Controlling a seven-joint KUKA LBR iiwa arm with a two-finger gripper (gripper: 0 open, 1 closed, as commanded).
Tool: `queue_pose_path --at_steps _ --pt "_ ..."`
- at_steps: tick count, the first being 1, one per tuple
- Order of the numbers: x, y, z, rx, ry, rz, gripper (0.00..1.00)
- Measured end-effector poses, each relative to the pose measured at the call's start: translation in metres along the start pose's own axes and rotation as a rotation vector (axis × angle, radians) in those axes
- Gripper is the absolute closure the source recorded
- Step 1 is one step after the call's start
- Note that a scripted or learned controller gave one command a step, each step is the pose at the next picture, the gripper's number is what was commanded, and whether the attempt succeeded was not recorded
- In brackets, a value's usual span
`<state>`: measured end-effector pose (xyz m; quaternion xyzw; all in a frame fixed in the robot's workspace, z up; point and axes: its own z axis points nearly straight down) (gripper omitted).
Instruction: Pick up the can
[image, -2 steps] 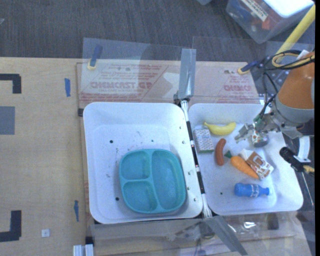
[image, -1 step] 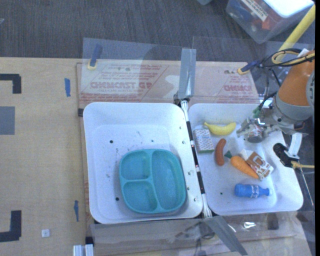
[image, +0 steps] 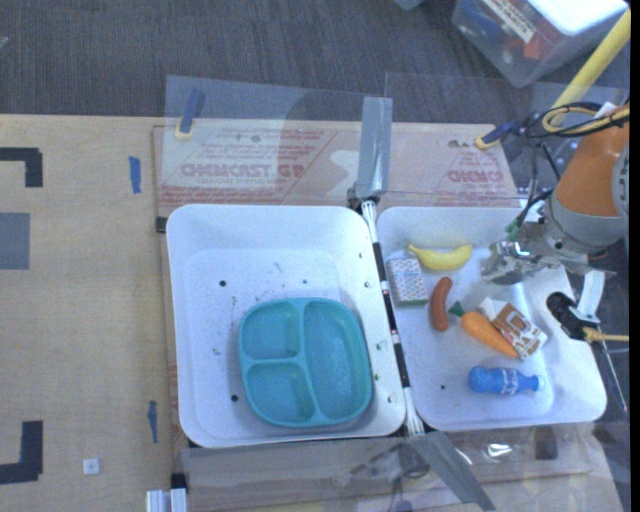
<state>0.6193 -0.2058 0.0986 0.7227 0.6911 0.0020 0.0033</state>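
Two shallow white plastic bins sit side by side on a pale wooden bench (image: 80, 330); the left bin (image: 200, 250) has a speckled, scuffed floor and holds a smooth teal plate (image: 303, 362), rounded at the corners and split into three compartments, lying at its near side. In the right bin (image: 580, 395), a small can (image: 406, 279) with a pale printed label lies at the far left, just beside the dividing wall; a curved yellow banana (image: 441, 257) lies just right of it and slightly farther; a glossy reddish-brown sausage (image: 440, 303) lies just beyond the can's near right. A tapered orange carrot (image: 487, 333) lies in the middle, touching a small orange-and-white carton (image: 520, 330); a blue bottle (image: 503, 380) lies on its side nearer the front. The grey arm with its orange band (image: 592, 175) enters from the right; its metallic gripper (image: 512, 256) hangs over the far right of this bin, well apart from the can; how far it is open cannot be told, and nothing is seen in its grasp.
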Motion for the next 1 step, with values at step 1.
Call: queue_pose_path --at_steps 1 --pt "0.0337 -0.0213 -0.0840 0.004 0.000 -0.011 1.00"
